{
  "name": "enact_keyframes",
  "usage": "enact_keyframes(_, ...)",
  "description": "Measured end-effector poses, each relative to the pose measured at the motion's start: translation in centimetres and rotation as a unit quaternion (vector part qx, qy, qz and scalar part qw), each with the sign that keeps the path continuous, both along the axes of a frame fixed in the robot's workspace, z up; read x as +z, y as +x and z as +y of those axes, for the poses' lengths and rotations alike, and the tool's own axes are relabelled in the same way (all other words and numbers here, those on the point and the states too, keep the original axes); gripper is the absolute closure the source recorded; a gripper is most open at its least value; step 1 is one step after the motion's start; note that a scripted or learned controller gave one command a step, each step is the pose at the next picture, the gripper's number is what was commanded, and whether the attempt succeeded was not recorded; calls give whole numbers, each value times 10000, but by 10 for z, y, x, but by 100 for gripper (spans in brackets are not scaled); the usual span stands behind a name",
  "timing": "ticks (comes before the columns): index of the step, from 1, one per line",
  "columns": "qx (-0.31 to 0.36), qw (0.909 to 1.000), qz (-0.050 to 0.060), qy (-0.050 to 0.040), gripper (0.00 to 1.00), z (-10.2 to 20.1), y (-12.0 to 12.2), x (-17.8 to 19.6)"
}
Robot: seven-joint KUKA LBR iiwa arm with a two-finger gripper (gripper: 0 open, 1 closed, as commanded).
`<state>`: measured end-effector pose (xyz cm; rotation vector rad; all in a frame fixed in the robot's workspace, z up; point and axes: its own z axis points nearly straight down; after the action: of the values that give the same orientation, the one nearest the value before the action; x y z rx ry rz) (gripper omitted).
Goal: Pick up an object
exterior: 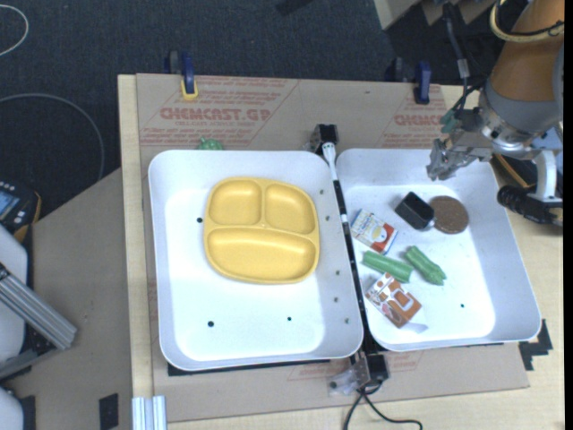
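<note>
Dark carpet behind; tabletop (pixel 152 240) sheeted in brown board, clamped at the far edge by 2 clips.

Bins: 2, white, shallow, side by side.
- Left bin (pixel 179 312): 1 yellow plate (pixel 261 229), 3 compartments, nothing in them.
- Right bin (pixel 483 303): 6 loose items, grouped near the middle.

Items in right bin:
- 1 black block (pixel 414 210), touching the disc's left edge. Looks rigid, compact; judged light; flat sides offer a straight pinch across the short width.
- 1 brown disc (pixel 448 214), flat. Judged stiff, low profile, hard to get under; edge grip only.
- 2 green pods (pixel 387 265) and (pixel 425 264), just beside each other, lying at a slant. Probably light plastic, rounded, liable to roll; pinch across the middle.
- 2 printed packets: 1 (pixel 373 230) near the divider, 1 (pixel 395 298) nearer the front. Likely thin, crushable, slick; poorest candidates.

Best pick by judgement: a pod or the block, each clear of the walls.

Gripper (pixel 442 162): over the far part of the right bin, above and apart from every item, nearest the block. Nothing between the fingers (pixel 435 168); open or closed not discernible at this size.

Arm: 1, entering from the right.
</note>
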<state>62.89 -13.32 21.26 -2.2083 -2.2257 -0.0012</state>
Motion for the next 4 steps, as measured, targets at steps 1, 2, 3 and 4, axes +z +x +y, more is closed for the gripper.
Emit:
enact_keyframes(1,-1,10000,-12,-2,100,71,-57,39)
enact_keyframes(2,1,10000,14,-3,100,145,-107,26)
enact_keyframes(3,-32,10000,-75,-18,100,136,-150,136)
enact_keyframes(4,-8,10000,3,-17,100,188,-150,114)
